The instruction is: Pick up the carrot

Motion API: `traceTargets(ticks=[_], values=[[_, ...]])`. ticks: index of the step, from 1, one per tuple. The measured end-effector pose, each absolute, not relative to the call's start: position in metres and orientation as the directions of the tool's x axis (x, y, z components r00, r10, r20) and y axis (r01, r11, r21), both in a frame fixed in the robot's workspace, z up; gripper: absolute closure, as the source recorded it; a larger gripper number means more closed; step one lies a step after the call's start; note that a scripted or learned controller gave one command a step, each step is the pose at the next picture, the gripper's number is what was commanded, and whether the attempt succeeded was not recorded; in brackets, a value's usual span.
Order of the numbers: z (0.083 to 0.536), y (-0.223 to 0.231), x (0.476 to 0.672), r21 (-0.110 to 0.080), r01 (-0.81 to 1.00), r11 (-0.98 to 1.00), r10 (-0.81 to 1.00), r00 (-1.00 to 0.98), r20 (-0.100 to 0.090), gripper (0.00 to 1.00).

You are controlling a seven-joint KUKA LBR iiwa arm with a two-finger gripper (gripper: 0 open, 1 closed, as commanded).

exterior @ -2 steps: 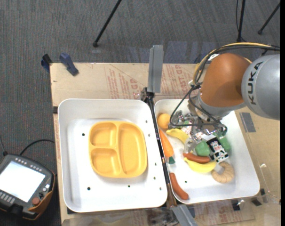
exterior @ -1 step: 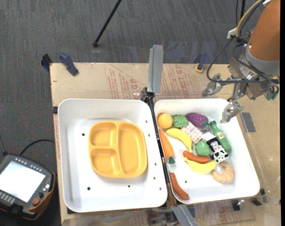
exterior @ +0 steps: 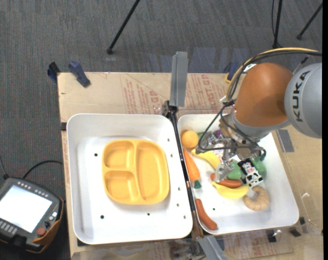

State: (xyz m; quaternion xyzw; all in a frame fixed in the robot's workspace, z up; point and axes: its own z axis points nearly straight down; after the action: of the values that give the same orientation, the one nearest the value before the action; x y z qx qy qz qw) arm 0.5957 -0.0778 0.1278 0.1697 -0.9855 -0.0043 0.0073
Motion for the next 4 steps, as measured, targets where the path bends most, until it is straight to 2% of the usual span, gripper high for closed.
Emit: traceTargets(ticks=[1,2,3,4], values=[[0.262,-0.144,0.584,-0.009,-0.290,0.957,-0.290,-0.957,-0.016,0.00],[0.171,-0.088,0.547,0.007,-0.293,0.956,-0.293,-0.956,0.006,0.00],[0.187,-0.015,0.512,0.002,-0.022,1.000,-0.022,-1.000,0.000,0.00],[0.160,-0.092,0.493,0.000,-0.054,0.999,-0.054,-0.999,0.003,0.00]])
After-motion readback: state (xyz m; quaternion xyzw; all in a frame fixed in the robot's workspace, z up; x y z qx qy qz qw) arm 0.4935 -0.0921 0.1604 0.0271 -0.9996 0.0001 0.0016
